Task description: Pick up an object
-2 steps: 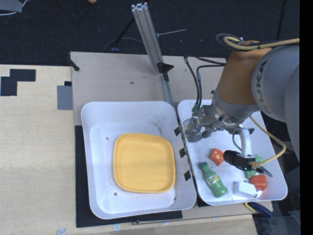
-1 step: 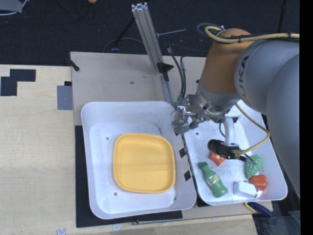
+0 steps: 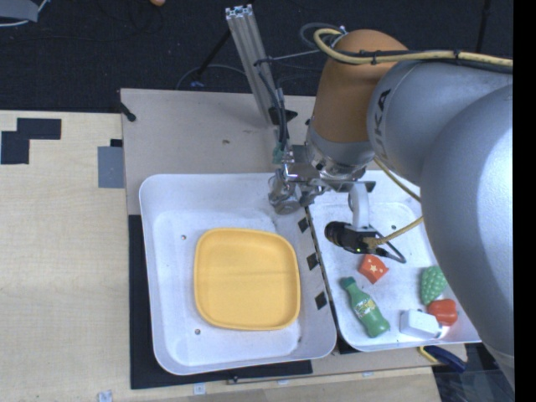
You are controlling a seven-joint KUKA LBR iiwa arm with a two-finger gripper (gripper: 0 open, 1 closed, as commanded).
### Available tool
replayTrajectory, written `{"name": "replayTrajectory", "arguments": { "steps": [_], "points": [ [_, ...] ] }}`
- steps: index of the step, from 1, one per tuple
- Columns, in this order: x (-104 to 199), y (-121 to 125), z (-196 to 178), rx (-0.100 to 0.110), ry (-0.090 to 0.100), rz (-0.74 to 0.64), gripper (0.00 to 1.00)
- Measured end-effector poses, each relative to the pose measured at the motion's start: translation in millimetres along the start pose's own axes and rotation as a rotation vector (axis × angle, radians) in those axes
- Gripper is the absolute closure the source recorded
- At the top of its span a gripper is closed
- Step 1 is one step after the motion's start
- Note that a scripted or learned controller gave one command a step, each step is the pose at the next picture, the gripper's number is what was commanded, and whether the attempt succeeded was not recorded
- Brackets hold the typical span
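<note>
camera view | gripper [image 3: 287, 193] hangs above the far right corner of the left bin [image 3: 161, 224]; you cannot tell if it is open or closed | yellow plate [image 3: 247, 277] lies flat mid-bin, apart from it | likely light, stiff, slick: take its raised rim

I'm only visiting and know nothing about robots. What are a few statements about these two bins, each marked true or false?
1. The yellow plate lies flat in the left-hand bin. True.
2. The green bottle stands upright on the plate. False: it lies on its side in the right-hand bin.
3. The gripper is at the far end of the left-hand bin, close to where the two bins meet. True.
4. The gripper has lifted the yellow plate. False: the plate rests in the bin, apart from the gripper.
5. A red block lies near the bottle in the right-hand bin. True.
</note>
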State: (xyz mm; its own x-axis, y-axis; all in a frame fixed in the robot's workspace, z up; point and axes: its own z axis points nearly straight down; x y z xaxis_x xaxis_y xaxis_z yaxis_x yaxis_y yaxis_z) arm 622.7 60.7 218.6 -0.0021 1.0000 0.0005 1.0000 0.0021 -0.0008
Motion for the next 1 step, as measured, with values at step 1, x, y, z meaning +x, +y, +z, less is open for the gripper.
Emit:
{"name": "replayTrajectory", "arguments": {
  "steps": [1],
  "points": [
    [-0.8, -0.2, -0.1, 0.0, -0.001, 0.001, 0.0]
  ]
}}
